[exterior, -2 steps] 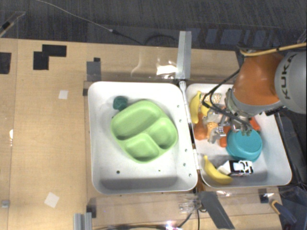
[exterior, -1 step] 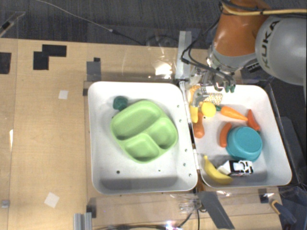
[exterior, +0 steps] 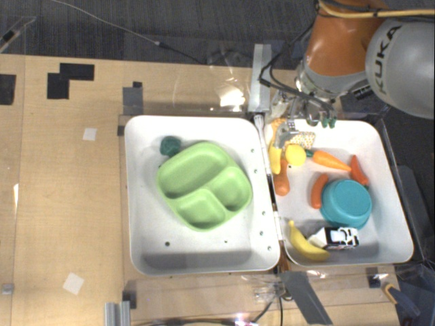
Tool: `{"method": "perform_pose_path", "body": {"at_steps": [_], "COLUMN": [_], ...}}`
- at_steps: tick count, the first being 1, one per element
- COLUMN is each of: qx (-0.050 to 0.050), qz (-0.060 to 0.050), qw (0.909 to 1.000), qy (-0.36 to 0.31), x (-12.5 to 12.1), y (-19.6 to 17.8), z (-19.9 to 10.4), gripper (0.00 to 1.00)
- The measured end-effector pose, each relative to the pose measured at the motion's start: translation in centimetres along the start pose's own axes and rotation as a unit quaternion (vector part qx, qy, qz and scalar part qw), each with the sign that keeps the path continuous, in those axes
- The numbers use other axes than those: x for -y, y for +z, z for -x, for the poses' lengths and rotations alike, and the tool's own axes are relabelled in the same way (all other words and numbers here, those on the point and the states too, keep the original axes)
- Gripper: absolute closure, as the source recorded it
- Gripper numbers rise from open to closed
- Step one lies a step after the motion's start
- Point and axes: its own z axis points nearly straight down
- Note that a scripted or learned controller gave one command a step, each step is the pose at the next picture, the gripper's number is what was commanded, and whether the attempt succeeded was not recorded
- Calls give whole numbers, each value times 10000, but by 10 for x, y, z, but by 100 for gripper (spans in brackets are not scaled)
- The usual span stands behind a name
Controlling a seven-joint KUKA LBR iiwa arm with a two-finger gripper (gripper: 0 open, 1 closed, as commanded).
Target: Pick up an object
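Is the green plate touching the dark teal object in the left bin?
Cannot tell. In the camera view the teal object sits right at the plate's upper-left rim with no clear gap, but contact isn't plain.

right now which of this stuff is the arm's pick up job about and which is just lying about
Job:
hand, low over the right bin's far left corner
lemon
carrot
banana
teal bowl
toy car

Lying about:
green divided plate in the left bin
dark green ball

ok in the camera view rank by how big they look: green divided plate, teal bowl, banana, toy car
1. green divided plate
2. teal bowl
3. banana
4. toy car
The banana and toy car look close in size, so their order is unsure.
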Motion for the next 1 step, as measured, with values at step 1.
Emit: {"method": "perform_pose_path", "body": {"at_steps": [1], "qx": [59], "qz": [-2], "qw": [10000], "qy": [-11], "x": [-1], "y": [-14], "z": [3], "gripper": [100]}}
